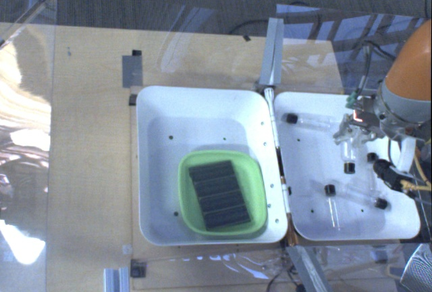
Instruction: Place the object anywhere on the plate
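A light green square plate (254, 184) lies in the left white bin (154, 156), toward its front. A dark grey ridged rectangular block (217, 194) lies flat on the plate, turned slightly askew. My gripper (351, 127) hangs over the back right part of the right bin (302, 220), below the orange band of the arm (413, 65). A clear tube with a black cap (349, 157) stands or lies just in front of the gripper. Whether the gripper touches that tube is not clear from this angle.
Three more clear black-capped tubes lie in the right bin: one at the back left (305, 121), one near the front (332, 206), one at the front right (366, 198). A grey metal post (272, 51) stands behind the seam between the bins.
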